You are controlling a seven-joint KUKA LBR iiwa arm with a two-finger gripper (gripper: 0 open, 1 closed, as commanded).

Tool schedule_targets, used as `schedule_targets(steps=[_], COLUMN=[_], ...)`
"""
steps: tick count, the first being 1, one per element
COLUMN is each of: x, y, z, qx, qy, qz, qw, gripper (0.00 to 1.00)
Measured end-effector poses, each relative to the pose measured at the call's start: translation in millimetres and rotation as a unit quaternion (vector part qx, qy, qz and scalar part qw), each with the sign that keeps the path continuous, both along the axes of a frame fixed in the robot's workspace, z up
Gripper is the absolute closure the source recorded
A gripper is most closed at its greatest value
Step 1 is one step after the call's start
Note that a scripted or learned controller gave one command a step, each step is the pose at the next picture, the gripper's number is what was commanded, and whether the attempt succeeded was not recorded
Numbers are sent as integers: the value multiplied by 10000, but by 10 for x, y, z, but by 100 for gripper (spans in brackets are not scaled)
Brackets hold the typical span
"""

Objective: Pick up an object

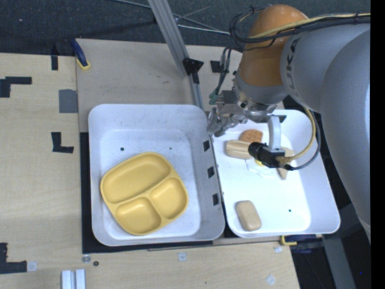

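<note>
The end effector hangs over the 11 o'clock corner of the right bin, just by the wall shared with the left bin; whether it is open or closed cannot be told from this slant, and nothing is seen held in it. The closest candidate is the beige block, lying at about 5 o'clock from the end effector, near the bin's 10 o'clock edge, with an orange-brown piece touching or just beside its far end. A second tan loaf-shaped piece lies alone at the bin's 7 o'clock, well apart from the rest. Both look like small toy food: probably light, fairly stiff, with smooth rounded sides that could slip. Closing across the short width at mid-length seems the safest hold. The lone loaf offers clear room on every side. The yellow divided plate in the left bin looks broad and flat, so only its rim would offer a hold.
</note>
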State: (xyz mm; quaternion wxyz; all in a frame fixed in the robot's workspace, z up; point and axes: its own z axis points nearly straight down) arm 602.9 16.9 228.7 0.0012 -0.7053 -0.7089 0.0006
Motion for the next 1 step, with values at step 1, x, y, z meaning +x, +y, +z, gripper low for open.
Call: schedule_targets(steps=[1], x=[74], y=[624], z=[-62], qx=[-2], qy=[-5], qz=[7], qw=[10000], gripper=[100])
